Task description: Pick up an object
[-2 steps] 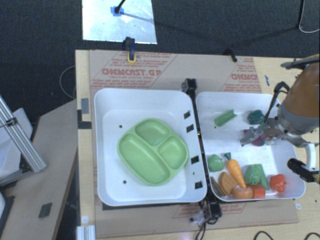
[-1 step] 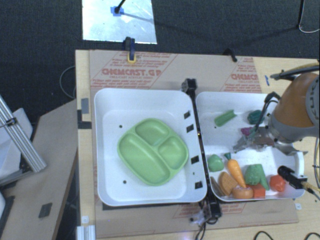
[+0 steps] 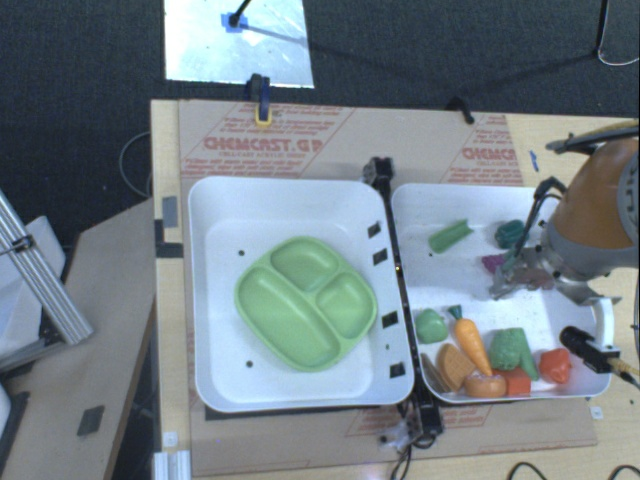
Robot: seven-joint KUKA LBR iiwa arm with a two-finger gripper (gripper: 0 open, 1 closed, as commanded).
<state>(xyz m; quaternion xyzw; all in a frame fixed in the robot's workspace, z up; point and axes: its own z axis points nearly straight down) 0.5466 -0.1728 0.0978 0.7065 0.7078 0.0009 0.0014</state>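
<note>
1. Lower right of frame: I see a cluster of toy foods along the near wall of the right bin (image 3: 470,213), including the carrot (image 3: 470,340), its long axis running upper left to lower right.
2. Centre right: my gripper (image 3: 512,280) hangs low over the bin floor. I cannot tell its state.
3. Key relation: the small purple piece (image 3: 493,263) lies just up-left of the gripper, nearest; the carrot is below-left.
4. Farther up: green cylinder (image 3: 450,235).
</note>
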